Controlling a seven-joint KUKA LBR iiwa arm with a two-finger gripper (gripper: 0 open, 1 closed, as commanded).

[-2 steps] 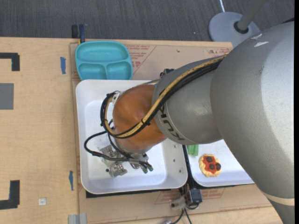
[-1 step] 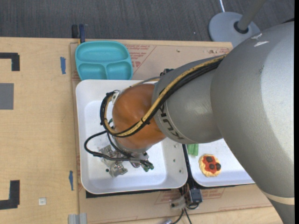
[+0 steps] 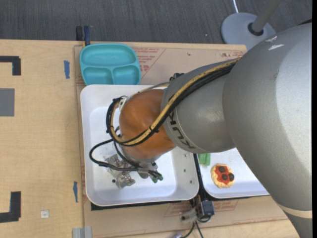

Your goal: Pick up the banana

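Note:
My gripper (image 3: 125,174) reaches down into the left white bin (image 3: 94,128) and sits low near the bin's front. Its metal parts and black cables hang below the orange wrist band (image 3: 141,125). The thick grey arm (image 3: 237,108) comes in from the right and covers the middle and right side of that bin, hiding whatever lies beneath it.
A teal divided tray (image 3: 110,63) rests behind the left bin. The right bin (image 3: 247,187) holds a small pizza-like toy (image 3: 223,175) and a green piece (image 3: 204,158) at the arm's edge. Blue tape marks (image 3: 67,68) dot the wooden bench.

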